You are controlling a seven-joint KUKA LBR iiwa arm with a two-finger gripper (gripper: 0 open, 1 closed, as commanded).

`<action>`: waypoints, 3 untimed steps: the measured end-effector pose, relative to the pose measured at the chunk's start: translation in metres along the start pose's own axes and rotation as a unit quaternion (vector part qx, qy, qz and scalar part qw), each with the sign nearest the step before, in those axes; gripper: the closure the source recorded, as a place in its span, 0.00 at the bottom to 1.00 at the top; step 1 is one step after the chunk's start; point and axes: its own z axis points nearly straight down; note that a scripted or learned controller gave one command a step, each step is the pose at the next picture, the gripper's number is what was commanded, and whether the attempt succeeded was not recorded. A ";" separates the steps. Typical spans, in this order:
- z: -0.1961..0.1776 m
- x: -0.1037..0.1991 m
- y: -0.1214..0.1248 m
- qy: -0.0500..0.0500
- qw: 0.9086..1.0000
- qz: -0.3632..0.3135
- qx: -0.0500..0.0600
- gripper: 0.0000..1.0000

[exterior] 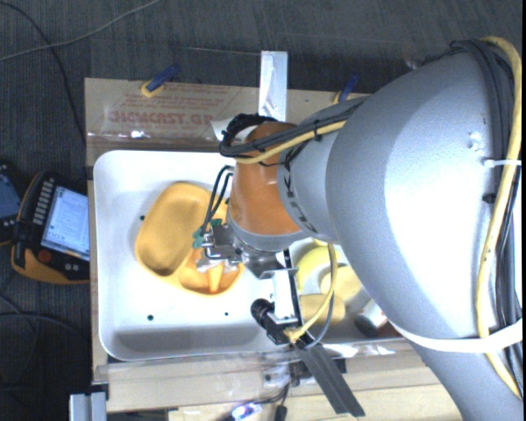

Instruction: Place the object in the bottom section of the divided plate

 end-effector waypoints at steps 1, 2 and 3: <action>-0.081 0.004 -0.034 -0.002 0.998 -0.059 0.008 1.00; -0.107 0.025 -0.034 -0.002 0.976 -0.218 0.007 1.00; -0.152 0.014 -0.032 -0.002 0.940 -0.342 0.005 1.00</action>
